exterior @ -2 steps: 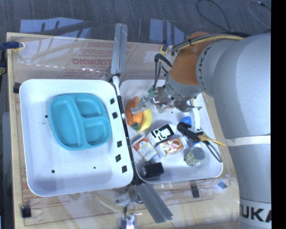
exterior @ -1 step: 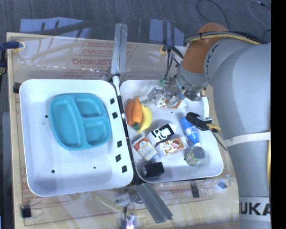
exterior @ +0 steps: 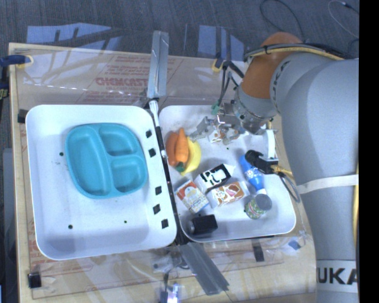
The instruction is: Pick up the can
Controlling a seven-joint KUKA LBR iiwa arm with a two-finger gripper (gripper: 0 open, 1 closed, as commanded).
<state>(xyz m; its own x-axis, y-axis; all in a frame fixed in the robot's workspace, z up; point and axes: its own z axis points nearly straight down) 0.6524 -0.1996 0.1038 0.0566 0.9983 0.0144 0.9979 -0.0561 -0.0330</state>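
1. Nearest the camera, a small black box (exterior: 204, 224) lies by the near wall of the right-hand bin (exterior: 282, 225), close to the ridge that parts the two bins.
2. The can (exterior: 258, 206) stands upright in the near right corner of that same bin, its round top facing up. It is well apart from the black box.
3. A little farther back, two small drink cartons lie side by side: one with a white and orange face (exterior: 192, 196), the other brownish (exterior: 228, 192). A black and white carton (exterior: 215, 175) lies just behind them.
4. A blue bottle (exterior: 253, 174) lies on its side just beyond the can, its near end close to the can's rim.
5. Towards the ridge, a yellow banana (exterior: 193, 160) curves around an orange carrot (exterior: 176, 146); the two touch.
6. The left-hand bin (exterior: 39, 188) holds a light blue tray (exterior: 107, 160) with three compartments, lying flat in the middle of the bin.
7. The claw (exterior: 216, 129) hangs over the far part of the right-hand bin, beyond the banana and well apart from the can. I cannot tell whether it is wide or narrow.
8. Behind the claw, the grey arm (exterior: 316, 118) with its orange band comes in from the right.
9. The counter (exterior: 82, 74) beyond the bins lies under a clear sheet, and a blue clamp (exterior: 10, 60) grips its far left corner.
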